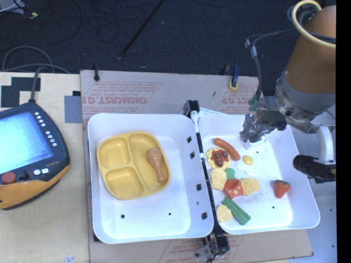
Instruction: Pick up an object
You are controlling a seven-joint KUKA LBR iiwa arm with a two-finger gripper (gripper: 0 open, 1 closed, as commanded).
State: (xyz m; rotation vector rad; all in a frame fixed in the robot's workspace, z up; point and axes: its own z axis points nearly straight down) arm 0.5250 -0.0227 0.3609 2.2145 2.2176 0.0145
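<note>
Toy food (230,177) lies heaped in the right bin (299,215), and that is where my pick has to come from. On my far left I see a handheld control pad (30,152) with a lit screen resting on the counter (49,223). Next comes the left bin (109,223), holding a yellow divided tray (118,182) with a toy drumstick (156,164) in its right compartment. Behind the counter the floor is dark, with cables running across it. In the right bin I make out a sausage (226,148), a small pizza piece (218,158), corn (249,187), a green stick (236,211), a yellow disc (248,160) and, well apart to the right, a strawberry (281,188). The arm (312,64) comes in from the upper right, wrist angled down, with the pincer (251,136) over the bin's back edge. It sits just above and right of the sausage, near the yellow disc. I cannot tell how the pincer is set.
</note>
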